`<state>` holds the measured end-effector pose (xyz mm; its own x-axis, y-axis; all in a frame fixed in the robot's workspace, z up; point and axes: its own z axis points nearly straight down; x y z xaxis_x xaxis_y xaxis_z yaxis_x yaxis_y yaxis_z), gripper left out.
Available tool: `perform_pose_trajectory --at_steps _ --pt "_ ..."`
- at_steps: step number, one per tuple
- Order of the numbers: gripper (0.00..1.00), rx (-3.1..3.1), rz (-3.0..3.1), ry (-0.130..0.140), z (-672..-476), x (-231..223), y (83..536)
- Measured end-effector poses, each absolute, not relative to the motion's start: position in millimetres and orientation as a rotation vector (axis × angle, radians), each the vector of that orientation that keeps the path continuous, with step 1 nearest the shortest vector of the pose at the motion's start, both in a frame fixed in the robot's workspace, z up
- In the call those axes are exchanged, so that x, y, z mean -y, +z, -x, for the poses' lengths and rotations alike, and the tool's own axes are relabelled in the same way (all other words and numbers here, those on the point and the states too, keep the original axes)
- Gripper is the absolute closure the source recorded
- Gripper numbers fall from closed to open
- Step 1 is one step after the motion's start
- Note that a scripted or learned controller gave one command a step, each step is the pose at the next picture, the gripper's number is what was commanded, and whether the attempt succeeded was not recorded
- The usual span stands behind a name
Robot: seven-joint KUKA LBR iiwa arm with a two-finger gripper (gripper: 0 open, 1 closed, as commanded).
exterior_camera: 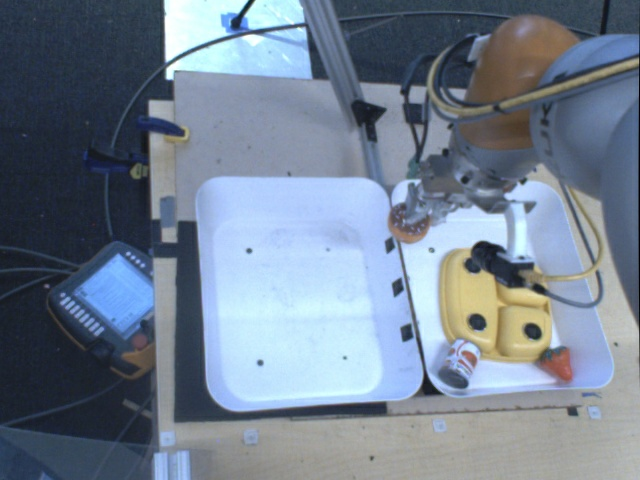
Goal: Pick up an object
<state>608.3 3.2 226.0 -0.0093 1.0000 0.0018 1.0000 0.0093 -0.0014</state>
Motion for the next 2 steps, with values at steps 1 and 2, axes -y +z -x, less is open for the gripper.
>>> perform_pose_trajectory --at_steps 1,2 --pt "1.00 2.230 2.208 -0.001 -588.6 -59 219" --pt "1.00 2.230 2.208 0.001 -563.2 -110 211"
